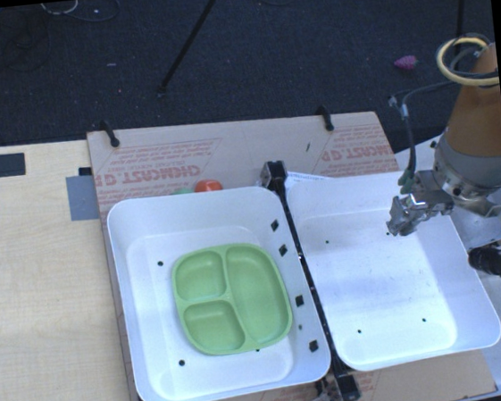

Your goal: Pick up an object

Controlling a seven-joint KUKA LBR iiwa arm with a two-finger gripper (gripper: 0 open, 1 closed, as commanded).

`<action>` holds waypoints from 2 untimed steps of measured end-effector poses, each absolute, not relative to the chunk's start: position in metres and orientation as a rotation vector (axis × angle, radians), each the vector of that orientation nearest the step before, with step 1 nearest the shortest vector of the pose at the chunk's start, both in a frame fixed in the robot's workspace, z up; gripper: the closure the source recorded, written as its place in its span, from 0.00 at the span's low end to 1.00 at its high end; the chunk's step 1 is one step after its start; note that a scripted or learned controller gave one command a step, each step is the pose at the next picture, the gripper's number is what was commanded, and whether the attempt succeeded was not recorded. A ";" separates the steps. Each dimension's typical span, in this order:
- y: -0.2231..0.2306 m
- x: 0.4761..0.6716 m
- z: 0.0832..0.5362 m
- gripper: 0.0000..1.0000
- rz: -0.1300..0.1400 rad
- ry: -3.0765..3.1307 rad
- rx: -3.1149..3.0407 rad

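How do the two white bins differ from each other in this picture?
The left bin holds a green divided plate; the right bin shows no such object inside. The gripper hangs over the right bin's far right part, while nothing hangs over the left bin. An orange object lies just behind the left bin's far rim, none behind the right bin. Both are shallow, white and sit side by side.

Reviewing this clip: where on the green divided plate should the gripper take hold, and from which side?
Judging by its pose, take the green divided plate by its raised outer rim, coming from above. It lies flat in the left bin, so only the rim and dividers offer edges. The gripper is over the right bin.
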State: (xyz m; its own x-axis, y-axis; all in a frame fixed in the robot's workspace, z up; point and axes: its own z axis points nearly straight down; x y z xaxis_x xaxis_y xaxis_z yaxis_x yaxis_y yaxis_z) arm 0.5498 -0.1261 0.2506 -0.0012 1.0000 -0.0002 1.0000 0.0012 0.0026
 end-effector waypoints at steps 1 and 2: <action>-0.127 0.550 0.270 1.00 0.000 2.222 2.221; -0.069 0.551 0.255 1.00 -0.002 2.230 2.220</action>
State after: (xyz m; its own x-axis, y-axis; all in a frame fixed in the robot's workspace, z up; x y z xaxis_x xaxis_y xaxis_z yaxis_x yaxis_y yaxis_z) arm 0.5506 -0.0689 0.2549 -0.0041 1.0000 0.0029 1.0000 0.0041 -0.0042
